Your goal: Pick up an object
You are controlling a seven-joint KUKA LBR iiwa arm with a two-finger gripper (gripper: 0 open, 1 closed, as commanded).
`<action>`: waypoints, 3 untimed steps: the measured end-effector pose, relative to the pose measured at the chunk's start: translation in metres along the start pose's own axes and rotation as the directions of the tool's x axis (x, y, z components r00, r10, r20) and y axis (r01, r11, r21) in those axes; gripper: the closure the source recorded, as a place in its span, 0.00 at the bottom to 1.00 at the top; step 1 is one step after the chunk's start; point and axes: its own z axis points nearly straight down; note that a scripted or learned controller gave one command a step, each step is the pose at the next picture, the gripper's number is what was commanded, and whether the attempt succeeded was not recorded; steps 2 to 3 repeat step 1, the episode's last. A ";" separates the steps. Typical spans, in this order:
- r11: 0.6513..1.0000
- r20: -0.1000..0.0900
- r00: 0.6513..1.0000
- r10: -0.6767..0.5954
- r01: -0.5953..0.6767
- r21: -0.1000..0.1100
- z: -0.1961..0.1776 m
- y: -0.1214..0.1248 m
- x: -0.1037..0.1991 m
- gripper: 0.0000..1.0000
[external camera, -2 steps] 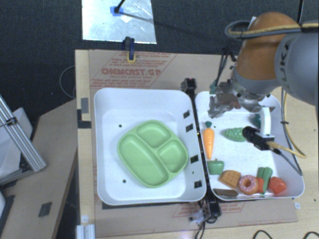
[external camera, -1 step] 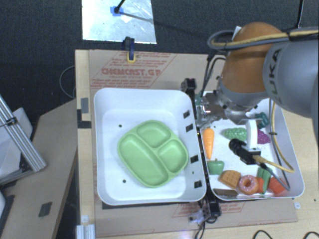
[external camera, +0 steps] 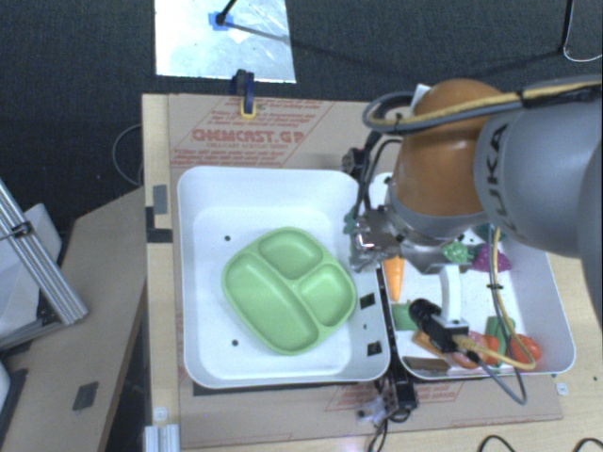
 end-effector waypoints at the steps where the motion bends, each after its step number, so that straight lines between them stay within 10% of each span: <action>1: 1.000 -0.001 1.000 -0.003 0.003 -0.001 0.007 -0.016 0.039 1.00; 3: 1.000 -0.001 1.000 -0.003 0.003 -0.001 0.007 -0.016 0.039 1.00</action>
